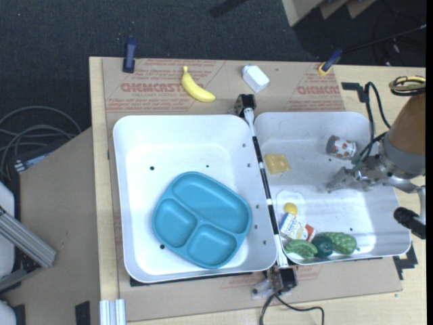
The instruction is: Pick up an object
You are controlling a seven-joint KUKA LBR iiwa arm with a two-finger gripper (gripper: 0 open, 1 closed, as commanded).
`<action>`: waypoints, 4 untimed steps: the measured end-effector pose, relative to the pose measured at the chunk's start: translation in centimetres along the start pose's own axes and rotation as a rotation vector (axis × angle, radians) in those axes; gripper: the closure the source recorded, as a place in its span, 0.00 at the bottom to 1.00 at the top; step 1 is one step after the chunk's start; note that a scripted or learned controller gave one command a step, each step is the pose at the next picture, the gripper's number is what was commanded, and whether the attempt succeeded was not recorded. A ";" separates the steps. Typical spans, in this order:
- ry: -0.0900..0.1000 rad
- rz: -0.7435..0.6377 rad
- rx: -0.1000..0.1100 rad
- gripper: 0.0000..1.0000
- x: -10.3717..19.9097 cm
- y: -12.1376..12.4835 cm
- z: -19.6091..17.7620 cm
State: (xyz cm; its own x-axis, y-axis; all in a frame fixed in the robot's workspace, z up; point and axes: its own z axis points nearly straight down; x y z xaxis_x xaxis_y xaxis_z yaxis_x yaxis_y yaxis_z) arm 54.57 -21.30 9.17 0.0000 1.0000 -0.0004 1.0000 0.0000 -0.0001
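Fingers not resolvable on gripper (342,179), low over right bin (379,246), nothing visibly between them. Nearest, along that bin's front edge: green vegetable toys (323,246), beside a small packet (295,229) and a yellow piece (290,209). Further in: flat yellow slice (277,163) by the divider, small can (341,146) near the far wall. In left bin (135,181): blue divided tray (201,218). Beyond, on the board: banana (196,87), white block (256,78).

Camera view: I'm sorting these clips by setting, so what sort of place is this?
Probably a robotics lab bench: two white bins clamped side by side on cardboard, a robot arm reaching in, and loose cables on the dark floor.
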 end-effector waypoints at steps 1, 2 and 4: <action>0.000 -0.002 -0.002 0.00 2.9 6.9 0.7; -0.001 -0.002 -0.002 0.00 1.1 12.1 0.6; 0.002 -0.002 0.001 1.00 7.5 12.1 0.6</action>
State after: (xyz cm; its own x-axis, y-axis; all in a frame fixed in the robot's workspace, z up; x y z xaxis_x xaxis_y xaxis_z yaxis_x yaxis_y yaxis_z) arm 66.66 -13.78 8.52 -0.0020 1.0000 0.0013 1.0000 0.0020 -0.0014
